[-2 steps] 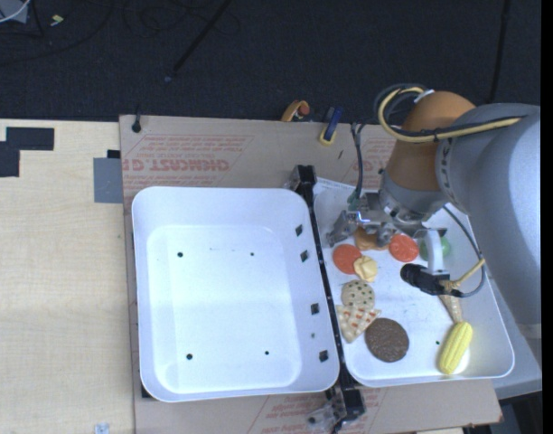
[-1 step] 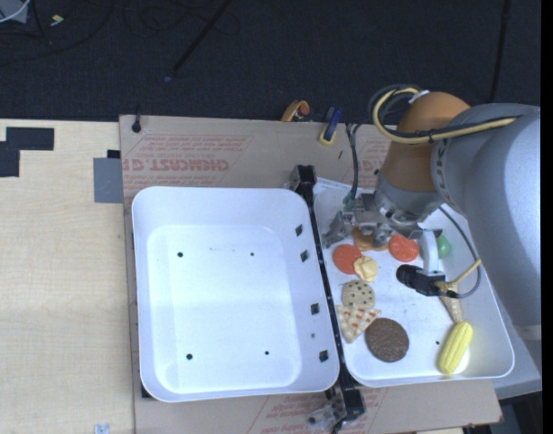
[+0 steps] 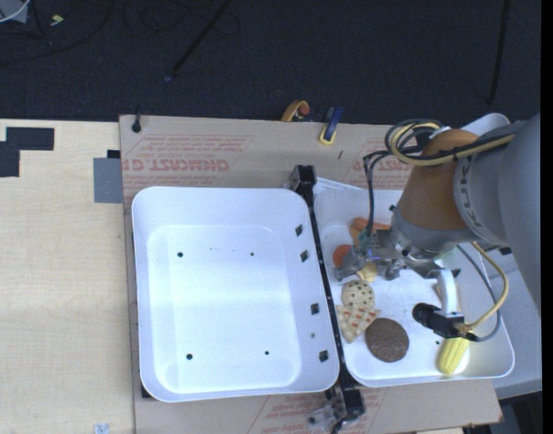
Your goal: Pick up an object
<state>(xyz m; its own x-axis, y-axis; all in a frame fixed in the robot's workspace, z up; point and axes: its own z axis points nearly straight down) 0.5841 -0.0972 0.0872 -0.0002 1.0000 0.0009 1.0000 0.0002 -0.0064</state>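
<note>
So right now the arm [image 3: 439, 197] is coming in from the right and bending down over the right bin [image 3: 414, 375]. The gripper [image 3: 374, 262] sits low in the left half of that bin, right in among the clutter. Honestly I can't tell whether the gripper is open or closed. The wrist is in the way and it's all a bit blurry down there, so I can't say it has hold of anything either. All the pickable stuff is in that right bin. There's a small orange thing [image 3: 360, 228] just on the far side of the gripper. A reddish-grey thing [image 3: 343, 256] is just beside the gripper on the left, close to the wall shared with the other bin. I can't make out whether either of them is actually touching the gripper. A bit nearer to me there's a tan waffle-looking piece [image 3: 357, 307] lying flat. A brown round disc [image 3: 386, 340] lies right next to it, and they look like they touch or nearly do. Over in the near right corner sits a yellow lump [image 3: 452, 357], well apart from the gripper. The left bin [image 3: 141, 287] sits right alongside, and both bins rest on a sheet of cardboard [image 3: 213, 156] with red print on it. Two clamps are at the cardboard's far edge, an orange clamp [image 3: 295, 110] and a blue and yellow clamp [image 3: 330, 127].
</note>
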